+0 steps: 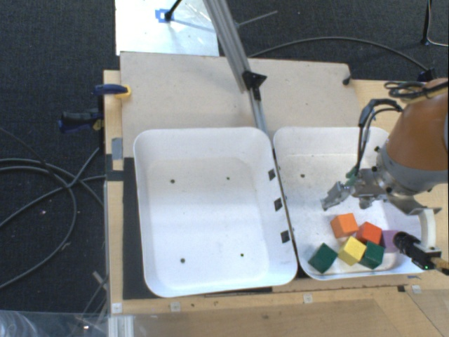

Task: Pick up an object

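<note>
Arm: the grey arm with its orange band [421,135] is reaching in from the right of the frame, over the right bin [309,153].
Gripper: the gripper [335,196] is hanging at the middle of the right bin, just above and left of the blocks; whether it is open or closed cannot be told, and nothing is showing in its grasp.
Objects: a cluster is lying in the lower right corner of the right bin, namely an orange block [344,225], a red-orange block [370,232], a yellow block [353,250], a dark green block [323,258], a second green block [373,255] and a purple piece [390,239], partly hidden.
Left bin: the left bin [203,209] is sitting beside the right bin, rims touching.
Bench: an orange-handled clamp [112,90] is gripping the upper left edge.
</note>
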You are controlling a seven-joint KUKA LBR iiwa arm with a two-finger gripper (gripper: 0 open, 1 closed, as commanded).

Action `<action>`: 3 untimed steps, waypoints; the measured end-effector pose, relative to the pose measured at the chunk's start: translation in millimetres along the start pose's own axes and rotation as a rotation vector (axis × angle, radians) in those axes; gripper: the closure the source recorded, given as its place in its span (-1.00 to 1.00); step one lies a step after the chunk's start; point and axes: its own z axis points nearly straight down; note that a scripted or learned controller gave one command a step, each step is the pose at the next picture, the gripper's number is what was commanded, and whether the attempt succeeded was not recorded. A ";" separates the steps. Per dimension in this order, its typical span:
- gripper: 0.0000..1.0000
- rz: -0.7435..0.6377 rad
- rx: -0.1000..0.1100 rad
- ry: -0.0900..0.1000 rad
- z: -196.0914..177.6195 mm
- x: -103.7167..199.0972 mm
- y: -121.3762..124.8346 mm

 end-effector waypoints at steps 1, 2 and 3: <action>-1.00 0.004 -0.003 -0.001 120.0 -69.0 -8.0; 1.00 -0.001 -0.002 -0.001 108.1 -67.1 -7.9; 1.00 -0.011 -0.006 0.000 117.5 13.3 39.8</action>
